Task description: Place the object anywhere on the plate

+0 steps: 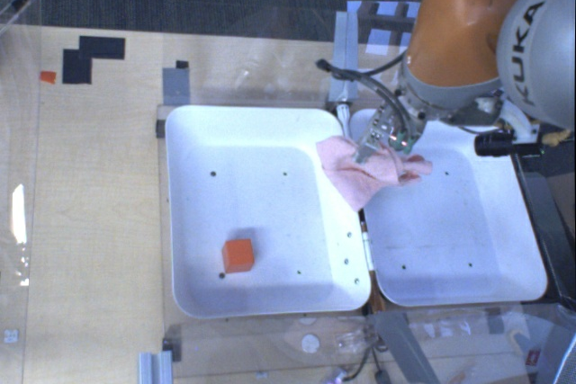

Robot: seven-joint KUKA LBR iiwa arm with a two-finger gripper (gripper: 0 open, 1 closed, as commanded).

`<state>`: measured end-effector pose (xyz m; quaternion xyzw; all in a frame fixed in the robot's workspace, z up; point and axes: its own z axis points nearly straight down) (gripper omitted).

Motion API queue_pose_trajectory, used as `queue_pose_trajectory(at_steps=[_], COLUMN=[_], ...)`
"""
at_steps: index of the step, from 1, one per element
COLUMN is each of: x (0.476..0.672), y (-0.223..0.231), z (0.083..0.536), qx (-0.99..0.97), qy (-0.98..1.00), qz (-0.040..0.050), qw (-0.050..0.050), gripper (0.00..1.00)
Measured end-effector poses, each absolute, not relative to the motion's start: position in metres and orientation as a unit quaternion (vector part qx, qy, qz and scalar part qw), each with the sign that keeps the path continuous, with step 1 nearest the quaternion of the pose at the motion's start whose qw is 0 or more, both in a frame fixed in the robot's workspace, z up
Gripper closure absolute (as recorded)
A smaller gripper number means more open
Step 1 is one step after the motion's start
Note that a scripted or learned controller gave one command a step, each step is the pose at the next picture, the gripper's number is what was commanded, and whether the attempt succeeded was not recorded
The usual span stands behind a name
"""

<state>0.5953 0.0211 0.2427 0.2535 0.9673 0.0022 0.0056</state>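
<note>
Camera view shows a pink cloth [369, 171] draped over the wall between the left bin [261, 126] and the right bin [468, 283]. The pincer [382, 139] sits right on top of the cloth and seems to pinch a bit of it. I can spot no plate, so the job looks not done. The arm [468, 22] bends down above the cloth. A red block [238, 255] lies far from the cloth.

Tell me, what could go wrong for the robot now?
The soft pink cloth lies draped over the wall between the two white bins, so it may slide or snag if pulled. The hand hovers right at the cloth; a grab might catch just a fold. The small orange block sits far off.
</note>
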Motion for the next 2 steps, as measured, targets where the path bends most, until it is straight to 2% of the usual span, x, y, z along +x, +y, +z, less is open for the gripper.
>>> queue_pose_trajectory(at_steps=[1, 2], x=[0.567, 0.533], y=[0.059, 0.093], z=[0.248, 0.236], qx=[0.056, 0.001], qy=[0.998, 1.000], qz=[0.0021, 0.0017], qw=[0.006, 0.004], gripper=[1.00, 1.00])
